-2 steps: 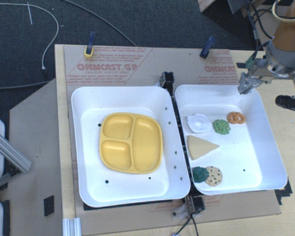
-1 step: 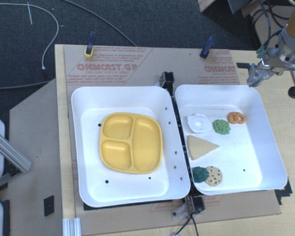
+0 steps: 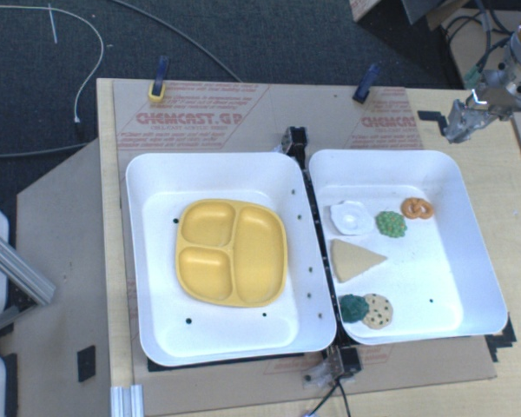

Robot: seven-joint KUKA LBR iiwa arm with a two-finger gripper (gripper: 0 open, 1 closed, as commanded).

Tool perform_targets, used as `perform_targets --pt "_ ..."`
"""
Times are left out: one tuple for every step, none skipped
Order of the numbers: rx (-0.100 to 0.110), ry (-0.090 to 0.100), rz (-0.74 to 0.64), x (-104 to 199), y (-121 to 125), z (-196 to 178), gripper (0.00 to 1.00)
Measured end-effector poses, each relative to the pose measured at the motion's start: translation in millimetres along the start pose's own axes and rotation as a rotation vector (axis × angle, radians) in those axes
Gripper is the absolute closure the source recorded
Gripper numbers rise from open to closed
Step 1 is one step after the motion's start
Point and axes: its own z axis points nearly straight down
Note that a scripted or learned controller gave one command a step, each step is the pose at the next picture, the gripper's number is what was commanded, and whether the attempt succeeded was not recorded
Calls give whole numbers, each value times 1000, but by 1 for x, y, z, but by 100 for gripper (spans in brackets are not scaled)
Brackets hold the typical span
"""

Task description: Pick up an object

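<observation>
The right bin (image 3: 469, 259) holds several toy food items: a white fried egg (image 3: 350, 217), a light green broccoli piece (image 3: 391, 224), a brown pretzel (image 3: 417, 208), a tan triangular slice (image 3: 354, 259), a dark green piece (image 3: 353, 307) and a speckled cookie (image 3: 378, 310). My gripper (image 3: 463, 122) hangs at the upper right, above the bench just beyond the right bin's far corner, well apart from all the items. Nothing shows between its fingers.
The left bin (image 3: 148, 233) holds a yellow three-compartment plate (image 3: 232, 252). Blue clamps (image 3: 160, 78) (image 3: 366, 83) hold the cardboard sheet at the far edge. A black clip (image 3: 294, 139) sits between the bins at the back. Cables lie on the dark floor at upper left.
</observation>
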Motion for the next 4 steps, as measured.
perform_targets --pt "7 3 -3 45 5 9 100" --pt "7 3 -3 99 7 8 100" --pt "7 3 -2 150 -5 9 100" --pt "9 3 -3 206 -11 31 100"
